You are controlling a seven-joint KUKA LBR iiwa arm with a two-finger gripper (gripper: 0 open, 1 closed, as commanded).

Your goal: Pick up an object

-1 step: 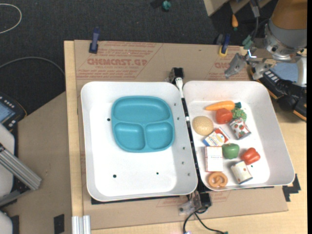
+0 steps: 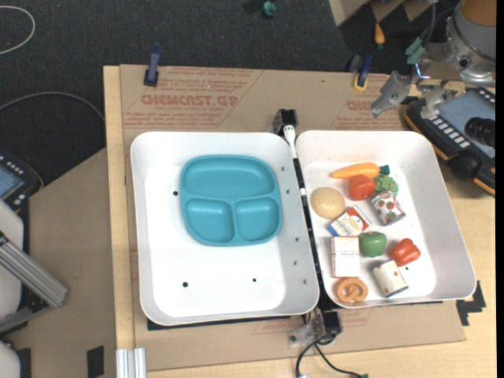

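Gripper (image 2: 394, 93) hangs above the bench just beyond the right bin's (image 2: 450, 211) far rim, carrying nothing; can't tell how wide it stands; toy food clusters in that bin: carrot (image 2: 354, 170), tomato (image 2: 361, 187), potato (image 2: 327, 202), green pepper (image 2: 372, 244), pretzel (image 2: 351, 290), small cartons; likely light, hard, slick plastic; carrot's slim middle looks easiest to pinch; orange, tapered, lying flat; teal divided plate (image 2: 230, 199) sits in the left bin (image 2: 157, 242).
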